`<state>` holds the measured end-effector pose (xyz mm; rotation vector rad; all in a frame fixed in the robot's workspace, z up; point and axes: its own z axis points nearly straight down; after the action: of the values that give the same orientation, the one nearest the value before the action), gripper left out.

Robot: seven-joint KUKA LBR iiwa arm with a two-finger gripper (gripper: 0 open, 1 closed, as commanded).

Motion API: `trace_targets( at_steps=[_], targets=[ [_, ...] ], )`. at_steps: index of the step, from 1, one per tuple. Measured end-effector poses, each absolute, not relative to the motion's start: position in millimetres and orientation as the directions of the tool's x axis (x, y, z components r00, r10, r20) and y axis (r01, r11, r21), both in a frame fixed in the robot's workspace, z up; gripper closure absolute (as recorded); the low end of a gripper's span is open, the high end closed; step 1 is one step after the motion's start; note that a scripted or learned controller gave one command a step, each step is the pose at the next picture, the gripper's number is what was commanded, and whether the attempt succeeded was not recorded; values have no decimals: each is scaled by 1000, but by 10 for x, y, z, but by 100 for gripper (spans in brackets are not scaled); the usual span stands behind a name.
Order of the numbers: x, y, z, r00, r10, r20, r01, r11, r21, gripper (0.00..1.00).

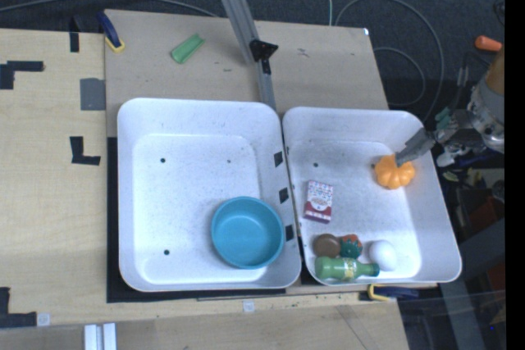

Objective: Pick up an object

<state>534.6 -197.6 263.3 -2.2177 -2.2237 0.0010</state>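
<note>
Sitting near the upper right corner of the right bin [426, 201], the orange toy [394, 174], lumpy like a small pumpkin, is the thing closest to the arm and the likely target. Just above and to its right comes the pincer [414, 147], a grey tip reaching down at a slant from the right edge, its end touching or almost touching the top of the toy. From the pincer, then, the toy lies down and to the left, a very short way off. Whether the pincer is open or closed I cannot tell; the tip reads as one dark sliver, and nothing shows the toy being gripped.

The toy is roundish, with no clear long axis, so the approach angle probably matters less than getting centred over it; coming in off its right shoulder could roll it away toward the bin's middle.

Further out in the same bin, well apart from the toy, lie a small red and white box [319, 202] and, along the near wall, a cluster of a brown ball [326, 245], a green bottle [344, 268] and a white egg [383, 255]. The left bin [148, 135] holds a blue bowl [246, 231]. On the counter [148, 53] behind lies a green block [187, 48].
</note>
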Motion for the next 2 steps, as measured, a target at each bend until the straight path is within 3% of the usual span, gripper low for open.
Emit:
trace_targets(
  at_steps=[1,2],
  targets=[
    [5345,-1976,2634,-2,1000,0,1000,2,-1,0],
    [5235,-1962,2086,-1,1000,1,1000,1,-7,0]
  ],
)
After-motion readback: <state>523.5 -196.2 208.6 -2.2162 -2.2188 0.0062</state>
